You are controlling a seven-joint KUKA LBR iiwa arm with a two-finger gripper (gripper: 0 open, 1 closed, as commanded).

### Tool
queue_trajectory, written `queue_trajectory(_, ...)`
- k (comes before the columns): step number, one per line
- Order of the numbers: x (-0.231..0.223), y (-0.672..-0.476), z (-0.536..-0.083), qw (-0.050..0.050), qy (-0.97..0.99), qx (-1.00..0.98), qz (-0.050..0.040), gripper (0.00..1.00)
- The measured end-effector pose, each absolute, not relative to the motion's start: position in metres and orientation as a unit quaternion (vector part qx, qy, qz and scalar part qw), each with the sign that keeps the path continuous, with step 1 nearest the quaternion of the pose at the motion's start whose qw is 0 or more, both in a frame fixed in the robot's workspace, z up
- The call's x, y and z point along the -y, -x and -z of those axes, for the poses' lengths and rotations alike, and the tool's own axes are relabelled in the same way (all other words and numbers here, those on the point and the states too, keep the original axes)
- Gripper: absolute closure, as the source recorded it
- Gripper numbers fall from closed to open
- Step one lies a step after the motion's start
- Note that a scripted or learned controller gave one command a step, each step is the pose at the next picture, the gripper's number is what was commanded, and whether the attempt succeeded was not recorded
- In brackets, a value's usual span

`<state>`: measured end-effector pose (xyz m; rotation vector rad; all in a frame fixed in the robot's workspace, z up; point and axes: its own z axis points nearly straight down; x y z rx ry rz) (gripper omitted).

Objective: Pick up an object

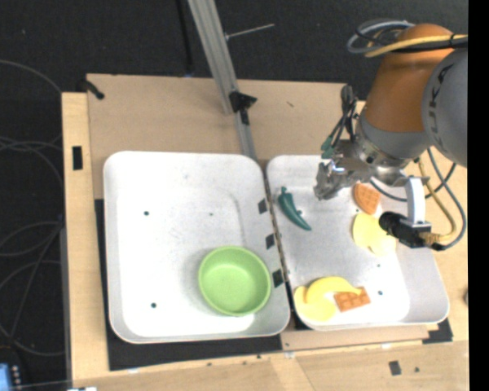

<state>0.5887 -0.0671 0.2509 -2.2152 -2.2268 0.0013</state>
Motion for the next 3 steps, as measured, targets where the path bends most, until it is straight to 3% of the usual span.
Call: queue_trajectory(3, -0.077, -0.641, -0.256, -0.001, 0.706, 0.708, -0.0002, 1.0)
